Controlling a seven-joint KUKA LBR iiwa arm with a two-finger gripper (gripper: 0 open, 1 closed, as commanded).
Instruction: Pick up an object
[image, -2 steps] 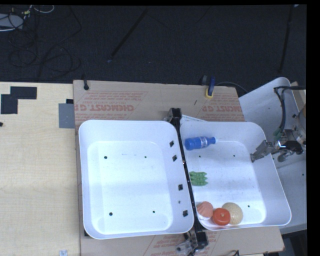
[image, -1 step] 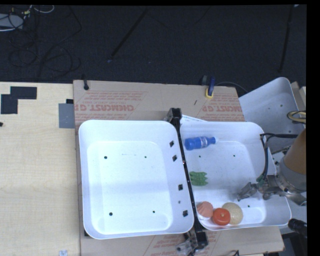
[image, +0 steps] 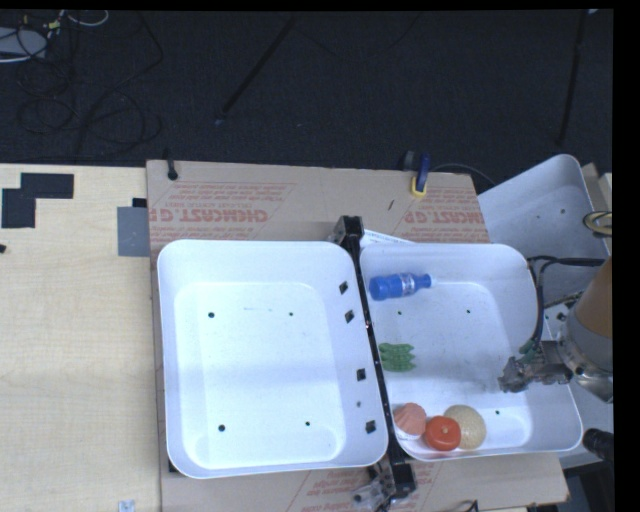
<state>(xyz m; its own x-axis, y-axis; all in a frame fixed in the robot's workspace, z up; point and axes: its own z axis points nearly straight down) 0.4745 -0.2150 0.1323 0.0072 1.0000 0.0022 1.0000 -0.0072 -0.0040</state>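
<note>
Blue bottle (image: 399, 286), green toy (image: 396, 357), red ball (image: 442, 433).

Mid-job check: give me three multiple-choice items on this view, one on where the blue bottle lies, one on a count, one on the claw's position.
1. Where does the blue bottle lie?
A. left bin
B. far end of the right bin
C. on the cardboard

2. How many round items sit at the right bin's near edge?
A. three
B. one
C. five

3. The claw is:
A. over the left bin
B. low at the right bin's right side
C. above the bottle

Answers: 1 B, it lies on its side near the far wall of the right bin. 2 A, pink, red and cream items cluster there. 3 B, it sits beside the right wall.
</note>
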